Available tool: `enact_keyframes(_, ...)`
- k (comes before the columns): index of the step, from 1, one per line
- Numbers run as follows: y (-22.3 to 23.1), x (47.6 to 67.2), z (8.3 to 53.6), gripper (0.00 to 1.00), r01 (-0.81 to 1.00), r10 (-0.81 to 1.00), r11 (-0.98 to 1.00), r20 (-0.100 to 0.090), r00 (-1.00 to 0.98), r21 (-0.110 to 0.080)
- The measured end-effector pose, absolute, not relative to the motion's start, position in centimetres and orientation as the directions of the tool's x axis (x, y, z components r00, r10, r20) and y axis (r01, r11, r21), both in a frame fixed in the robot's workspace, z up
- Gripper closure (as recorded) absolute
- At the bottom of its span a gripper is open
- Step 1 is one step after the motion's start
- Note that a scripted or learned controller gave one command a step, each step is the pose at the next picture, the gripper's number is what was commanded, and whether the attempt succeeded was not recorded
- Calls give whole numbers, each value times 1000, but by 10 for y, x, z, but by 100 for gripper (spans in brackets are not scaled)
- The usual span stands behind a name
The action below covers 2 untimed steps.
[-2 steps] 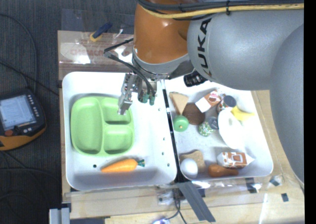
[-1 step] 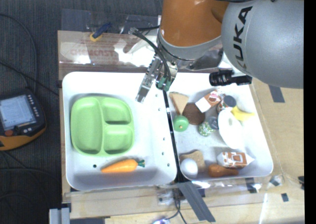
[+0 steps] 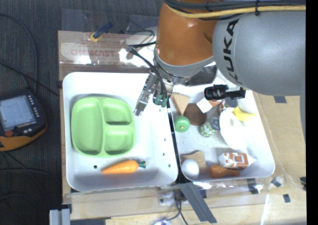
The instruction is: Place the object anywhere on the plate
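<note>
A light green divided plate (image 3: 102, 124) lies in the left bin (image 3: 74, 82). An orange carrot (image 3: 120, 167) with a green top lies on the bin floor just in front of the plate, not touching it. My gripper (image 3: 151, 100) hangs over the far right corner of the left bin, beside the divider and beyond the plate's upper right edge. Its two fingers (image 3: 141, 102) stand apart and open with nothing between them. The carrot is well in front of the gripper.
The right bin (image 3: 263, 164) holds several items: a green ball (image 3: 182, 124), a bread wedge (image 3: 182, 104), a white egg (image 3: 190, 168), a small carton (image 3: 233, 159), a white bottle (image 3: 231, 127), a banana (image 3: 243, 113). The arm's orange band (image 3: 189, 25) overhangs the bins' far side.
</note>
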State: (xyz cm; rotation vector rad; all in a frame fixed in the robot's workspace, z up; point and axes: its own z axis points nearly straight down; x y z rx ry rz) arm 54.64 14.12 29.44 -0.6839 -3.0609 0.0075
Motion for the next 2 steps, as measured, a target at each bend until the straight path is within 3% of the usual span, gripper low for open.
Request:
enact_keyframes(1,130,541,247,100,418,418,909,5,-909,-6)
enact_keyframes(2,154,523,257,100,537,537,844,3,-844,-3)
